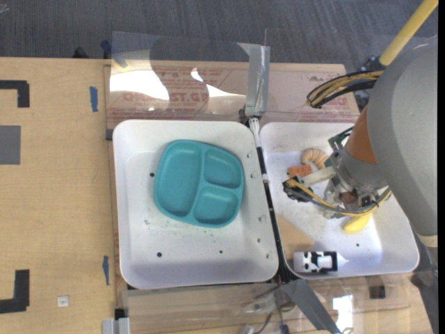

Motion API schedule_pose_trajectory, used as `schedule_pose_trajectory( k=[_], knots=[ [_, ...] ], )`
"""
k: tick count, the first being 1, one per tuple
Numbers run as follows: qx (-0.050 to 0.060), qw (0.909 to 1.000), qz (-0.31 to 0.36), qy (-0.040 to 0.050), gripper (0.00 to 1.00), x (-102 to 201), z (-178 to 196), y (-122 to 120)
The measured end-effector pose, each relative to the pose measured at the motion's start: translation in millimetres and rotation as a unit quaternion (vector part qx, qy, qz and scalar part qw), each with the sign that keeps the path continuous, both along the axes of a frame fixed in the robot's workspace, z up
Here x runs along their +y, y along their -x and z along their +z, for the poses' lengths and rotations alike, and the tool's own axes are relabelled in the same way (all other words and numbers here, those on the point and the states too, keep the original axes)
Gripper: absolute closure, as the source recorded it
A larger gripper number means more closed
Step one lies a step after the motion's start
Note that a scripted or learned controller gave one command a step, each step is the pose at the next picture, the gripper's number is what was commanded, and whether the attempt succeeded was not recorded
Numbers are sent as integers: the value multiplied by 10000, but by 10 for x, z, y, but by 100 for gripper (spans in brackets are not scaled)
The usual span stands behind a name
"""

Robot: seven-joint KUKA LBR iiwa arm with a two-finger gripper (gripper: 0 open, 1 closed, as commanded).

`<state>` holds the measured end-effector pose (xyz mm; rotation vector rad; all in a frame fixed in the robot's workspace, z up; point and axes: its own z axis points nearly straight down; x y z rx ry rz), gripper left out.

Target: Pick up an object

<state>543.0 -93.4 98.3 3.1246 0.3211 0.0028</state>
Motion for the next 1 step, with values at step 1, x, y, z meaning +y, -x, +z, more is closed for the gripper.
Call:
schedule_pose_trajectory(
  k=[1],
  knots=[
    [-13, 9991, 433, 0, 100, -604, -101, 395]
  ],
)
